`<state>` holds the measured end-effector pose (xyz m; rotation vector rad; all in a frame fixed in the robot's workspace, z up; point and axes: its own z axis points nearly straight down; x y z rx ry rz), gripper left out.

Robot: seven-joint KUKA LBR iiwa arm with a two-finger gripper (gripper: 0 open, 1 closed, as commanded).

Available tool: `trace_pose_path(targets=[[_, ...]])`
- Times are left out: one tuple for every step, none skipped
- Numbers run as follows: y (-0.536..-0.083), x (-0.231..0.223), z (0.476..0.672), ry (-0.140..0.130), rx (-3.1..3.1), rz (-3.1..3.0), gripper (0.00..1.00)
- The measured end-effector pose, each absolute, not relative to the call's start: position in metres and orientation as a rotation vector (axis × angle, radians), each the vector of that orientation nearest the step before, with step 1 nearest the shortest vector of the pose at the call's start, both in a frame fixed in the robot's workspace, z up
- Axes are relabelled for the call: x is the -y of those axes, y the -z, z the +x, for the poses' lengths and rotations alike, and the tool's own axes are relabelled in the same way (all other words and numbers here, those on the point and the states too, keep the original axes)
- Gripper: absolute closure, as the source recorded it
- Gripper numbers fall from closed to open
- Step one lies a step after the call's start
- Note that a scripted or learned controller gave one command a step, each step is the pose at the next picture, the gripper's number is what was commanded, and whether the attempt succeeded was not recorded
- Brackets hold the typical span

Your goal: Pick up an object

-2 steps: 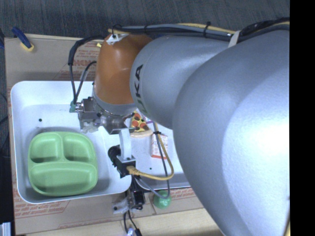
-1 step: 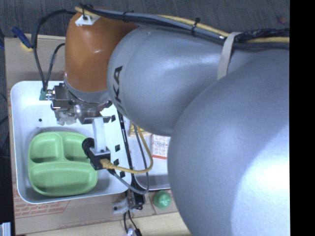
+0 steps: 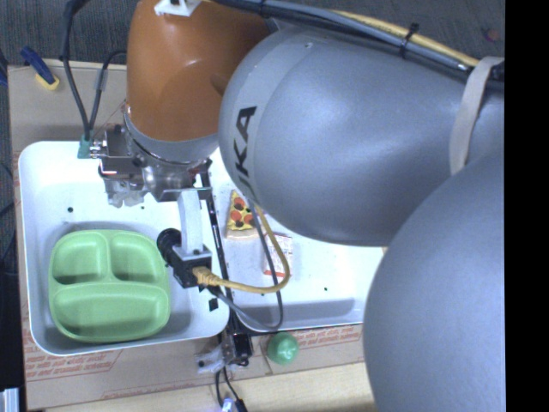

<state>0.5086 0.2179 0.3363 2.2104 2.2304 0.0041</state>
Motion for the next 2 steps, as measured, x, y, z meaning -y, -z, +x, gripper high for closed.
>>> trace_pose_path(targets=[[-0.19, -0.217, 0.495, 0.011, -2.232, 2.215, 1.0], [-0.2, -0.218, 0.496, 0.011, -2.237, 2.209, 1.0]])
